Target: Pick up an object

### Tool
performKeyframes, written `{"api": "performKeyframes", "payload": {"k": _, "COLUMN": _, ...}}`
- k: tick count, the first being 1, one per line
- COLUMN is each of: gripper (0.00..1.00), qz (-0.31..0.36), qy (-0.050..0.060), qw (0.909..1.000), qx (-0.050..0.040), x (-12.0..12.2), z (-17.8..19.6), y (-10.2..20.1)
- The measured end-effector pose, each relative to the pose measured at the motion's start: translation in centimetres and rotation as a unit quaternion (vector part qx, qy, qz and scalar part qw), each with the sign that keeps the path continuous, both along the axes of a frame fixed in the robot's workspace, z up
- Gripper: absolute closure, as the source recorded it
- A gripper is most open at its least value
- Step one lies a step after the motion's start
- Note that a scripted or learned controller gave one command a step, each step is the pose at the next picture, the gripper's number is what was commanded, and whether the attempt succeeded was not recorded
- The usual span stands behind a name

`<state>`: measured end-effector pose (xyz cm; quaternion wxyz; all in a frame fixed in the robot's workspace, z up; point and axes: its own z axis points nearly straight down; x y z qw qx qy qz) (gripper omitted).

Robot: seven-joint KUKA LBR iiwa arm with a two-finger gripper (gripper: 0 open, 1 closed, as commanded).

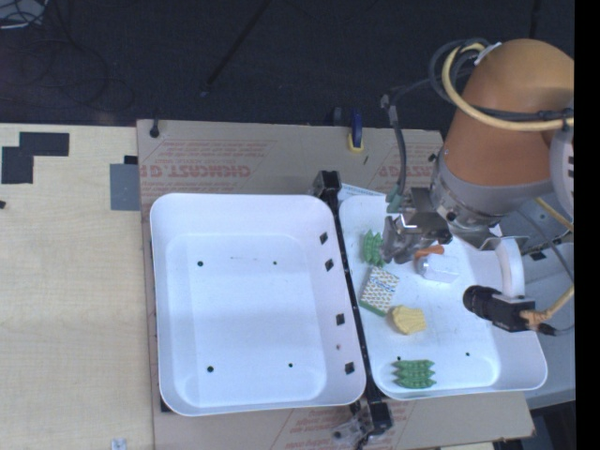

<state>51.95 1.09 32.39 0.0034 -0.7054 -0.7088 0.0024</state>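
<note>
While hand (401,242) state unclear | right bin (469,364): two green pieces (413,373), one yellow (408,320), one patterned block (379,291)

The right bin (525,368), standing on the desk (66,298) just right of the left bin (178,382), contains the patterned block (380,290) at its left side, the round piece (408,320) just beside it, and the hand (405,242) behind them.
</note>
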Motion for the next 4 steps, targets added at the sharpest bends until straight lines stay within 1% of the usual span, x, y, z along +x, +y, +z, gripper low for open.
{"api": "performKeyframes", "payload": {"k": 1, "gripper": 1.0, "qz": -0.001, "qy": -0.005, "qw": 1.0, "qx": -0.0006, "x": 4.9, "z": 3.5, "y": 2.2}}
{"api": "performKeyframes", "payload": {"k": 2, "gripper": 1.0, "qz": 0.001, "qy": -0.007, "qw": 1.0, "qx": 0.001, "x": 1.0, "z": 13.3, "y": 7.5}}
{"api": "performKeyframes", "payload": {"k": 3, "gripper": 1.0, "qz": -0.001, "qy": -0.004, "qw": 1.0, "qx": -0.0006, "x": 3.9, "z": 15.1, "y": 11.5}}
{"api": "performKeyframes", "payload": {"k": 4, "gripper": 1.0, "qz": -0.001, "qy": 0.001, "qw": 1.0, "qx": -0.0021, "x": 7.6, "z": 8.6, "y": 12.8}}
